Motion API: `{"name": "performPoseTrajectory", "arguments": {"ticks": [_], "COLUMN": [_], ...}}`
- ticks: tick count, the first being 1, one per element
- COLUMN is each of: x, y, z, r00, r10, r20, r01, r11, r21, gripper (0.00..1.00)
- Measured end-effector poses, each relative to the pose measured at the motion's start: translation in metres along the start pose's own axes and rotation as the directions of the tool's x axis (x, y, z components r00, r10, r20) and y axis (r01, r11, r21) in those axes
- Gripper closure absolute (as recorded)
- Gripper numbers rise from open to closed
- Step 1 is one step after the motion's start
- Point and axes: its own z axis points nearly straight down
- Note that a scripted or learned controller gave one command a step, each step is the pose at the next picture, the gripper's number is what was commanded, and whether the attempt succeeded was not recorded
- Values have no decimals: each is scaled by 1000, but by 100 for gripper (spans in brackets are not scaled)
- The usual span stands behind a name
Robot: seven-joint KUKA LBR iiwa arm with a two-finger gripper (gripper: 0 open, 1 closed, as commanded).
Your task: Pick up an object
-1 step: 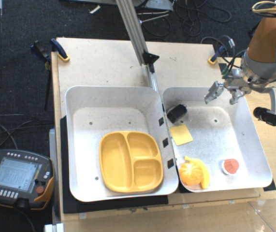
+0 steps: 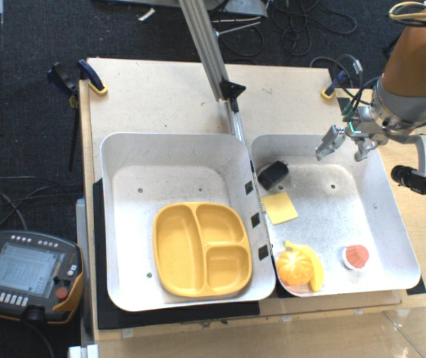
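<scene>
My gripper (image 2: 347, 147) hangs open over the back edge of the right bin (image 2: 380, 200), its two grey fingers spread with nothing between them. In that bin, a black block (image 2: 272, 174) lies at the back left with a flat yellow square (image 2: 280, 208) just in front of it. An orange and yellow fruit toy (image 2: 300, 268) sits at the front left corner. A small red and white round piece (image 2: 356, 256) lies near the front right. All these objects lie below and to the left of the gripper, well apart from it.
The left bin (image 2: 123, 200) holds a yellow divided plate (image 2: 201, 248). A slanted metal pole (image 2: 207, 43) reaches down to the divider between the bins. Clamps sit at the bench's back corners. A teach pendant (image 2: 26, 271) lies off the bench at the left.
</scene>
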Motion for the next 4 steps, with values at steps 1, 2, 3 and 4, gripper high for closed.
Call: {"name": "performPoseTrajectory", "arguments": {"ticks": [1, 2, 3, 4], "x": [-1, 2, 3, 3], "y": [-2, 7, 7, 8], "z": [43, 92, 116, 104], "r00": [1000, 1000, 1000, 1000], "r10": [3, 0, 0, -1], "r20": [-1, -1, 0, 1], "r01": [-3, 0, 0, 1], "r11": [1000, 1000, 1000, 1000], "r21": [4, 3, 1, -2], "gripper": [0, 0, 0, 100]}}
